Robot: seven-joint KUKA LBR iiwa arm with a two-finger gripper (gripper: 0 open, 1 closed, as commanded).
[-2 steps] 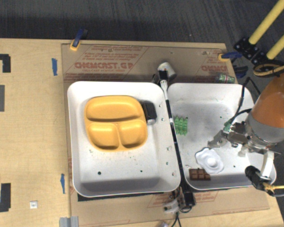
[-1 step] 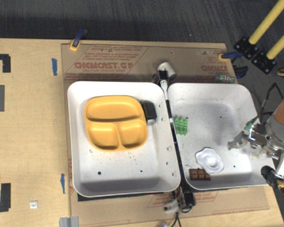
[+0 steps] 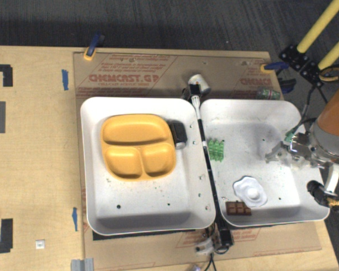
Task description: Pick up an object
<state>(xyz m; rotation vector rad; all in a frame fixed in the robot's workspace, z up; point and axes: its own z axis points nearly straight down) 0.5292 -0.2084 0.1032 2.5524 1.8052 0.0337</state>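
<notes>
Landmark for all positions: the black divider (image 3: 205,162) where the 2 white bins meet.

Bench (image 3: 34,151): tan board, taped and clamped at the far corners, bearing both bins side by side. Surface flat and matte; blue tape marks to the left of the divider.

Left bin (image 3: 96,168): holds 1 large yellow compartment tray (image 3: 138,145), well left of the divider, with a small dark object (image 3: 178,133) between tray and divider.

Right bin (image 3: 254,117): holds 3 small candidates. A green block (image 3: 216,149) lies just right of the divider; a white lid-like piece (image 3: 250,191) lies further right and nearer the camera; a brown chocolate-like bar (image 3: 238,209) lies near the front wall.

Gripper (image 3: 282,150): positioned over the right bin's far side from the divider, well apart from all 3 items. Jaw opening cannot be determined; nothing is seen held.

Judgement: the approach step is in hand. The green block offers the squarest grasp. Recommend centring above it, descending vertically, and keeping clear of the divider wall.
</notes>
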